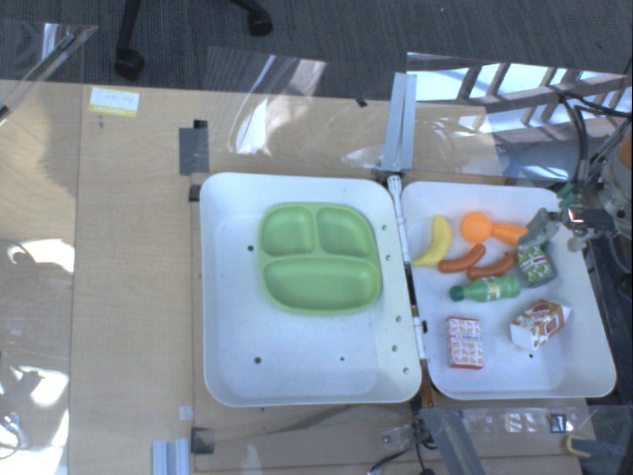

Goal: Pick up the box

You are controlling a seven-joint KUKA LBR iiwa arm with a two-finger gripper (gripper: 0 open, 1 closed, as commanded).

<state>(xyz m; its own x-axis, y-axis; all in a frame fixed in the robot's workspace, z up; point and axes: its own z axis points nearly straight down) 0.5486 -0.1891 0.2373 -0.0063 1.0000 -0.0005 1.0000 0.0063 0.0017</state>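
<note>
Nearest the camera lay the box [465,342], red and white, flat on the floor of the right bin [593,379] near its front edge, toward the wall shared with the left bin [227,364]. Nothing touched it. Just to its right sat a brown and white carton [539,325], tipped at an angle, apart from the box.

My gripper [542,228] hung over the far right part of the same bin, above a small green and red packet [535,263] and beside the orange toy [485,229]. Whether it was spread or pressed together I could not tell; the view was too small and cluttered there. I saw nothing held in it.

Between me and the box lay a green bottle [487,289] on its side and two sausages [478,260], with a banana [435,241] against the dividing wall. The left bin held a green divided plate [320,258], no part of this job.

By my reckoning the task was barely begun: the box was not lifted, not gripped, not even approached. Left to do was the whole of it: cross the bottle toward the front, come down over the box, close on it and raise it clear.
</note>
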